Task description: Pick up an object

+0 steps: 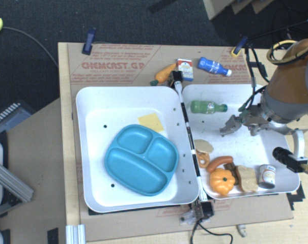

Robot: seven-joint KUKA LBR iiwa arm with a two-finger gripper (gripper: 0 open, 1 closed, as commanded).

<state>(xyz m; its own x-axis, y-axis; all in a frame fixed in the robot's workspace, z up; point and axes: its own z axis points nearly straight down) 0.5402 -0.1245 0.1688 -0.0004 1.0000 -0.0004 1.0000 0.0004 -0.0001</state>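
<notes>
Tool [234, 126] hangs over the right bin [235, 93], fingers spread, nothing btwn them. Nearest thing is the green bottle [207, 107], just up-left of the tool, lying w/ long axis left-right, cap pointing right.

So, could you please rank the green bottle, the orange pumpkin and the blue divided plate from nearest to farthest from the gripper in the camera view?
From the gripper:
1. Green bottle, right bin, far end.
2. Orange pumpkin, right bin, near edge.
3. Blue divided plate, left bin.
</notes>
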